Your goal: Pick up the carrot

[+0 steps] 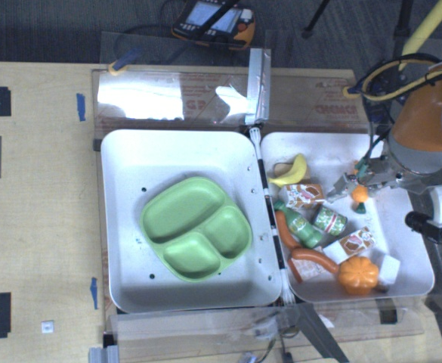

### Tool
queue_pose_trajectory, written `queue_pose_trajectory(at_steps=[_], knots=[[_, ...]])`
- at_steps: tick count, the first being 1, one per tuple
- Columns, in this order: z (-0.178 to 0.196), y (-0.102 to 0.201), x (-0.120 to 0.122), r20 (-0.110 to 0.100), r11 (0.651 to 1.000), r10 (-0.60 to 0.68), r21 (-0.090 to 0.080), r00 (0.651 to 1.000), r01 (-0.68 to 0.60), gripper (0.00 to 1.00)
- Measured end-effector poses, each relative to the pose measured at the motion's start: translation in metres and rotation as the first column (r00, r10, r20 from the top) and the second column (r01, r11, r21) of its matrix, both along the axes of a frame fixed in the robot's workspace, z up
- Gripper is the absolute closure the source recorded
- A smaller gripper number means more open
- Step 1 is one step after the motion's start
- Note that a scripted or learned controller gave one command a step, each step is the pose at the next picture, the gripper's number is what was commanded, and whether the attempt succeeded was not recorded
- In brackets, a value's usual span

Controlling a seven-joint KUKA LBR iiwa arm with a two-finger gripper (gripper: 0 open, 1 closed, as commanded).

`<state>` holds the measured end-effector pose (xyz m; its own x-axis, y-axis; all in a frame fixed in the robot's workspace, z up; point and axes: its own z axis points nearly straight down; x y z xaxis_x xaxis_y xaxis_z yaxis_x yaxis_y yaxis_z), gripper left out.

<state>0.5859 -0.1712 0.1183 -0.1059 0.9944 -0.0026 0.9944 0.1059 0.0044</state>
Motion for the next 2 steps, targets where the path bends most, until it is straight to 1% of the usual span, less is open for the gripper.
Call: queue_pose_trajectory(at_steps=[1,2], knots=[[-0.031,-0.03,0.031,0.002,1.0,0.018,0.007,1.0,-0.018,0.0],[-0.03,-0.039,0.08,-0.029,0.978,0.209,0.032,0.978,-0.208,0.0]])
